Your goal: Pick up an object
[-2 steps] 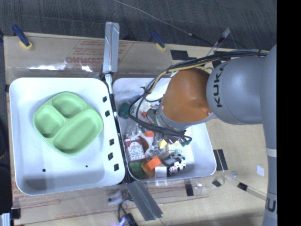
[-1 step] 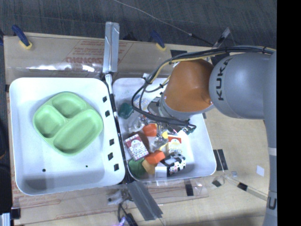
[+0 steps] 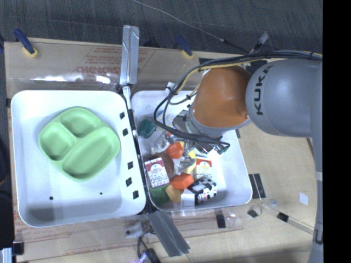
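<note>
Pincer reaches down into the right bin, among the heaped objects; how wide it stands cannot be told (the grey arm with its orange band covers much of it). Just beside it lies an orange piece, with a red carton and a black-and-white box near. Two white bins share the counter; the left bin holds one green divided plate.
</note>
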`<state>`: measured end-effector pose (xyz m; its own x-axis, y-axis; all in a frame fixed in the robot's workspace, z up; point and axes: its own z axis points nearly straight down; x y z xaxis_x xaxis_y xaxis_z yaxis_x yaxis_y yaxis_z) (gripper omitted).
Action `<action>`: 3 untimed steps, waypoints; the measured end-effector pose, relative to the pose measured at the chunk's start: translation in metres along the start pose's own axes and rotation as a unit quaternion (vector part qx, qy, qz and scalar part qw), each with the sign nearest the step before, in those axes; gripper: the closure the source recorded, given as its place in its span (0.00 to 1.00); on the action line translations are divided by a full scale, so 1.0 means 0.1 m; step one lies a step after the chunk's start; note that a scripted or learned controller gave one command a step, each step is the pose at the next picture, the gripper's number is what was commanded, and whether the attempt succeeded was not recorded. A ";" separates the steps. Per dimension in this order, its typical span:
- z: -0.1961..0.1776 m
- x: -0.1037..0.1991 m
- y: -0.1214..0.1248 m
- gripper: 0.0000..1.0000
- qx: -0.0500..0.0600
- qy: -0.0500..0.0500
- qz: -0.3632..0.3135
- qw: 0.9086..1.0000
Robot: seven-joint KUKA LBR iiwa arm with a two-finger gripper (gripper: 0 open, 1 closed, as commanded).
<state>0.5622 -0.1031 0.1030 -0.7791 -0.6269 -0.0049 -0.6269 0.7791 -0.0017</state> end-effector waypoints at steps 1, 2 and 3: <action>-1.21 -0.43 0.02 1.00 0.003 -0.001 0.072 0.997; -1.18 -0.42 0.03 0.00 0.000 0.001 0.072 0.997; 0.01 -0.30 -0.16 0.00 -0.004 0.004 0.024 1.000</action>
<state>0.5955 -0.0964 0.1026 -0.8088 -0.5881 0.0035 -0.5881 0.8088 0.0055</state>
